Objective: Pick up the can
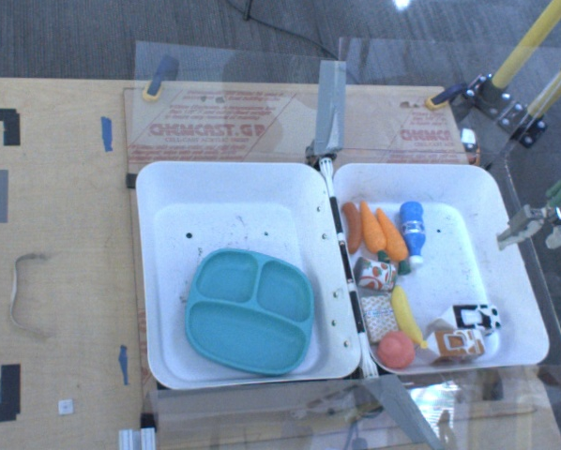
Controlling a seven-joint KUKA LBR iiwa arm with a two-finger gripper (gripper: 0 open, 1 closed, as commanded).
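Right now the can (375, 274) lies in the right bin (506, 216), pressed close to that bin's left wall, about halfway down it. Just above it lie three carrots (371, 230) side by side, and a blue bottle (412, 230) stands just to their right. Below the can sit a speckled packet (379, 315) and a banana (405, 315), then a red ball (397, 350) near the bottom edge. A small carton (458, 343) and a black-and-white item (477, 318) fill the lower right corner. The middle and right of this bin (a bare white floor) offer the most open room beside the can.

The left bin (168, 204) carries a teal divided plate (250, 311) in its lower half, with bare floor above it.

The claw (527, 223) hangs at the far right, outside the right bin's rim and well apart from the can; whether it is spread or pressed together cannot be told.
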